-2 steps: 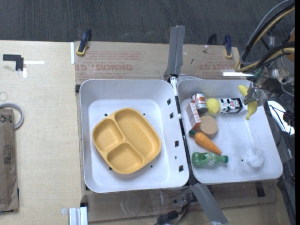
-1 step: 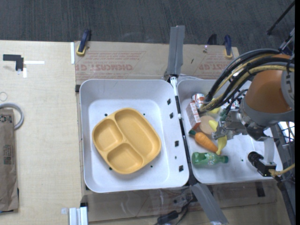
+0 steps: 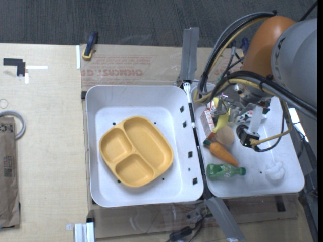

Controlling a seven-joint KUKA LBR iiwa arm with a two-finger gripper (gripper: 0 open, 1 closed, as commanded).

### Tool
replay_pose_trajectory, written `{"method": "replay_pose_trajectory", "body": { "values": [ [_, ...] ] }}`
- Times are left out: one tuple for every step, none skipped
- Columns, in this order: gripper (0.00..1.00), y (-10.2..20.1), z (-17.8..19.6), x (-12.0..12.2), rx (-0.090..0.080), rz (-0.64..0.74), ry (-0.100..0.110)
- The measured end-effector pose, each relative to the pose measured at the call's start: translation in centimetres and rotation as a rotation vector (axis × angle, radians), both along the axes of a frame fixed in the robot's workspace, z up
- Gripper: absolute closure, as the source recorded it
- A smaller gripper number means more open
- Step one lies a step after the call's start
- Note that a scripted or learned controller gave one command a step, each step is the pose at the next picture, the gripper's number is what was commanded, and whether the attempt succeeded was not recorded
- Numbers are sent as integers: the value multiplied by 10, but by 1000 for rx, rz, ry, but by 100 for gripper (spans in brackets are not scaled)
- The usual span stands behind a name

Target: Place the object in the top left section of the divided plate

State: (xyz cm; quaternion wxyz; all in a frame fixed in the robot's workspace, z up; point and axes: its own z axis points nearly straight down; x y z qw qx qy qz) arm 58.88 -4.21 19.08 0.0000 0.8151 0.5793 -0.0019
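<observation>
On the bench, as seen from above: two white bins stand side by side, and the arm comes in from the right.

Left bin [image 3: 96, 150]: shallow and white, it holds one yellow divided plate.

Plate [image 3: 136, 151]: it lies near the middle of the left bin, turned at a slant. It has three sections, and I see nothing lying in any of them.

Right bin [image 3: 290, 178]: it carries several small things, most of them close to its left wall.

Carrot [image 3: 223, 153]: orange, lying on the floor of the right bin at a slant, with its green end toward the left wall.

Green bottle [image 3: 225, 171]: it lies on its side just below the carrot, near the front of the bin.

Beige round thing [image 3: 225, 135]: it sits just above the carrot and seems to touch it.

White lump [image 3: 275, 171]: it rests apart from the others, in the lower right part of the right bin.

Packets [image 3: 218, 115]: a few colourful small items lie under the arm, partly hidden; I cannot tell what each one is.

Arm [image 3: 295, 39]: grey with an orange band, with black cables, it hangs over the upper part of the right bin.

Gripper [image 3: 242, 112]: it is low over the pile of things in the right bin. Cables and wrist parts cover it, so I cannot tell how it stands or if it has hold of anything.
</observation>
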Motion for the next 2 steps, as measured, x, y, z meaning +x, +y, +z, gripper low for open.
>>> {"method": "replay_pose_trajectory", "body": {
  "values": [
    [100, 65, 0, -35, 0, 33, 2],
    [100, 32, 69, -24, 0, 57, 1]
  ]
}}
